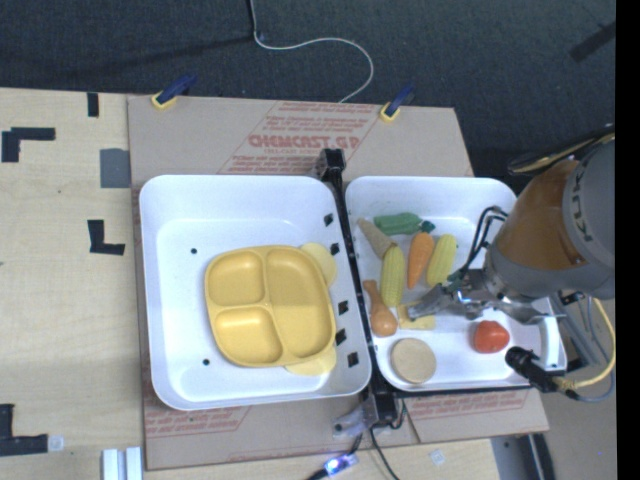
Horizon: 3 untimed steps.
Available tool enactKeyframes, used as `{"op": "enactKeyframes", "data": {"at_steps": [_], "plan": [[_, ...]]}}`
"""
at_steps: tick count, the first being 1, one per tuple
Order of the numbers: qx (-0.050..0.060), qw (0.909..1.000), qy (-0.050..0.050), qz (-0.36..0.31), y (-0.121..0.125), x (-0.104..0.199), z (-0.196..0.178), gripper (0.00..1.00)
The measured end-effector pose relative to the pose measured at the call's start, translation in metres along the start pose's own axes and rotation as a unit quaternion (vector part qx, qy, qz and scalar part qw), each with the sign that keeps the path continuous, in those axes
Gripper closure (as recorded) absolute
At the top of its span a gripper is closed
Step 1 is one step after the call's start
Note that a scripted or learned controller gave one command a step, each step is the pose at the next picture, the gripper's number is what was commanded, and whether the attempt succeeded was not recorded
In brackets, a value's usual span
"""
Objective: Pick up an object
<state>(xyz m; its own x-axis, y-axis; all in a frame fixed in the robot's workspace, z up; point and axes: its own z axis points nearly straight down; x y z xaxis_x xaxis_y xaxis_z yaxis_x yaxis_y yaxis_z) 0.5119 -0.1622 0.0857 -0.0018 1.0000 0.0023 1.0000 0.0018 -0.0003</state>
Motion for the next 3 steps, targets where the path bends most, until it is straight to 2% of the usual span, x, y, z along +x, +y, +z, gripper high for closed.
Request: {"op": "enactKeyframes", "data": {"at_steps": [1,3], "plan": [[-0.003,1.0,0.0,0.0,0.002,0.0,-0.014,1.0],[-0.001,1.0,-0.002,0.0,0.005,-0.007,-0.1,1.0]]}}
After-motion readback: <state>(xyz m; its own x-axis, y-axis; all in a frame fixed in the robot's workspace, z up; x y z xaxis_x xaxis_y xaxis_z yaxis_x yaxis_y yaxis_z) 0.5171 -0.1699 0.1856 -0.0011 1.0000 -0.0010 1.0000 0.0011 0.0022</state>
